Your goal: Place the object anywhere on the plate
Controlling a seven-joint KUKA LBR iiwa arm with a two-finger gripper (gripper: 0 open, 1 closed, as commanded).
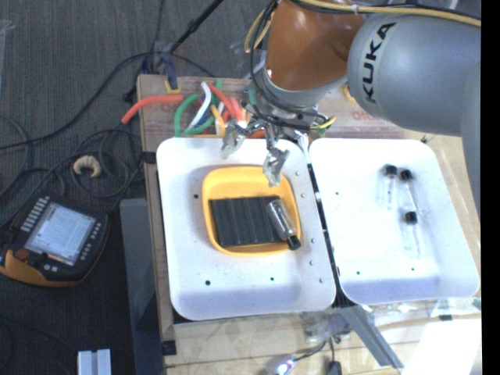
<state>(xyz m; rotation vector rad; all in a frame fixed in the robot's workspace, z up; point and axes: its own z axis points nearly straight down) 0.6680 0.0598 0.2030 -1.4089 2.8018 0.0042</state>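
Note:
A yellow plate [211, 187] lies in the left bin [234, 287], with a dark ridged pad [241, 222] on it. A silvery cylinder with a black tip [283, 223] rests on the plate's right side, next to the pad. My gripper [251, 155] hangs over the plate's back rim, a little above it. Its fingers are spread open with nothing between them. One fingertip [273, 170] points down just behind the cylinder and is apart from it.
The right bin [437, 280] holds a few clear tubes with black caps [406, 209]. Coloured cables [195, 108] lie behind the left bin. A teach pendant [55, 237] sits on the floor to the left.

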